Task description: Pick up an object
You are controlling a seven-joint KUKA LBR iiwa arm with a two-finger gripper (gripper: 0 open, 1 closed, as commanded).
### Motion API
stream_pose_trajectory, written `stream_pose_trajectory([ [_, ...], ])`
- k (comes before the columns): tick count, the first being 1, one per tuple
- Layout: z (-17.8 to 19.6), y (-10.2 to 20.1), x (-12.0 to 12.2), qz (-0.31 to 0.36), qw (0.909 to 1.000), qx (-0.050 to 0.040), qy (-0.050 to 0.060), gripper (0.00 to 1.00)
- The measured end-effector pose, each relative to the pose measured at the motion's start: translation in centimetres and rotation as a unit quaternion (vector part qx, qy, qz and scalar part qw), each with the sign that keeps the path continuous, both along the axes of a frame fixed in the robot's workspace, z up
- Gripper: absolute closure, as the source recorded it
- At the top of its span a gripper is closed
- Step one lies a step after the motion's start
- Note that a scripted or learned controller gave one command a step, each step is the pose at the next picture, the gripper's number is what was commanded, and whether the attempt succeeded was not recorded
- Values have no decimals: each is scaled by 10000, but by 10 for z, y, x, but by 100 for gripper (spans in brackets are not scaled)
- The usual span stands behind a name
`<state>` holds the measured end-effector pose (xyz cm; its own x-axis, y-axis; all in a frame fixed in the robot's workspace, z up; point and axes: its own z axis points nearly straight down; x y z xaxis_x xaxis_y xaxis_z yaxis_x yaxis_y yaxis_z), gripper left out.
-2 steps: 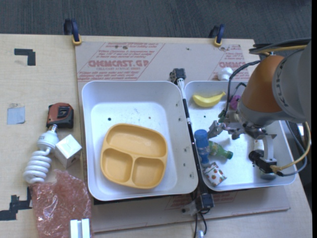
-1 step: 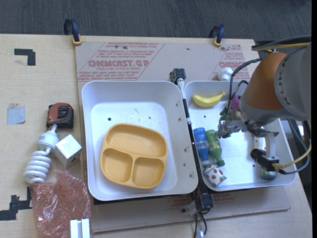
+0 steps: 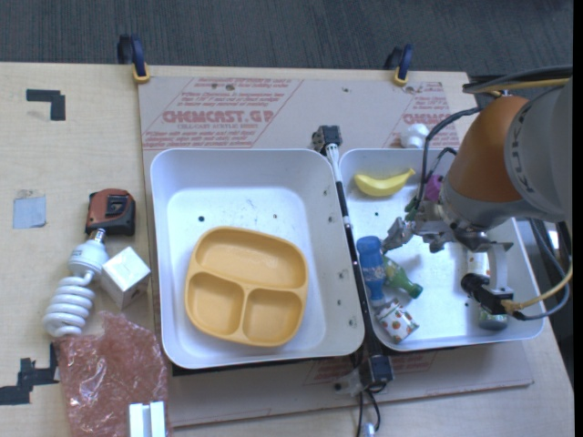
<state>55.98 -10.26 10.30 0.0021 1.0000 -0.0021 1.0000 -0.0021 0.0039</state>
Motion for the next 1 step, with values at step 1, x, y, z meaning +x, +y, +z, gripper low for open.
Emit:
stream_pose_trajectory([
  [1,-8,4,-35,-26,10000,-36,-35,0],
])
